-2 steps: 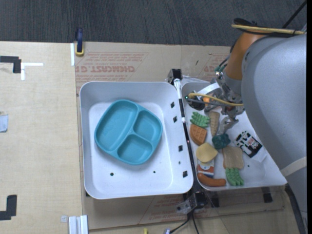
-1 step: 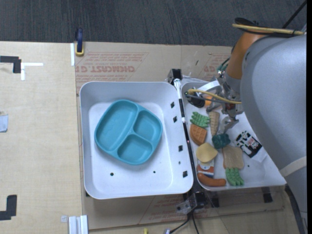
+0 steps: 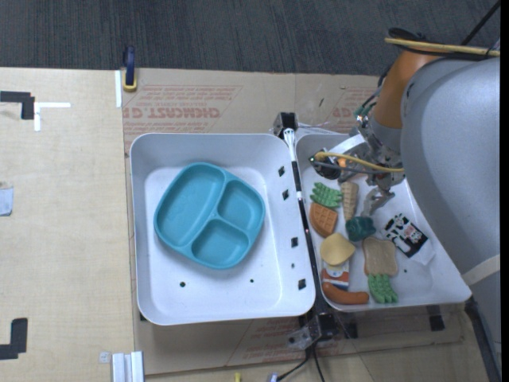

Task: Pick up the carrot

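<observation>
bins: two, white, side by side. left bin (image 3: 159, 293) holds one blue three-part plate (image 3: 210, 214). right bin (image 3: 445, 289) holds about nine toy foods. gripper (image 3: 378, 200) over right bin, finger spread impossible to tell. carrot (image 3: 324, 210) just left of gripper, green top upward. cardboard print mirrored, unreadable.

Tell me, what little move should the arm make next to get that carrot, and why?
Probably a short shift toward the divider between the bins, then a descent. The carrot, orange with a green leafy top, lies in the right bin against its left wall, while the pincer hovers to its right, nearer the dark green toy. It holds nothing, so it must line up over the carrot first.
</observation>
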Controlling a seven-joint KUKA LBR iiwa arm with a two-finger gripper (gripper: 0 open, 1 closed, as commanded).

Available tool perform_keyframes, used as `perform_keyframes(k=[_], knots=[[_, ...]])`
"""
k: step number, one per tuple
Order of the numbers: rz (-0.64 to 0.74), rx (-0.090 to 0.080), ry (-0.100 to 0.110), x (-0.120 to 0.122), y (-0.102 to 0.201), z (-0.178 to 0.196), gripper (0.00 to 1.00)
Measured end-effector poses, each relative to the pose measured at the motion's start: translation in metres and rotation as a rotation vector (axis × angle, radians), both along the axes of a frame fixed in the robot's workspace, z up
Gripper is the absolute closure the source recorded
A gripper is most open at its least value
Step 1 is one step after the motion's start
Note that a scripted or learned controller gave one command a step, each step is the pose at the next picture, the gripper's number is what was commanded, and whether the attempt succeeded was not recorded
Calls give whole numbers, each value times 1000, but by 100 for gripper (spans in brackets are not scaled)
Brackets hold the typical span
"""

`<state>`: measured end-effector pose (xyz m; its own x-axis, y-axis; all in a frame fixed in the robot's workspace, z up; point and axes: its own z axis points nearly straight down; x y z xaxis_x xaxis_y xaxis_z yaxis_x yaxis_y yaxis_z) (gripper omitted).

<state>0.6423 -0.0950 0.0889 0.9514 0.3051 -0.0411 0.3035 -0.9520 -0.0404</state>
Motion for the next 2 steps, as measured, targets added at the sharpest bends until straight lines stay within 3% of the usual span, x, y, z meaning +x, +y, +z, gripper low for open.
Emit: perform_keyframes(k=[1, 2], knots=[[-95, -6, -5, 0, -2, 0, 0], [-98, -11, -3, 2, -1, 0, 0]])
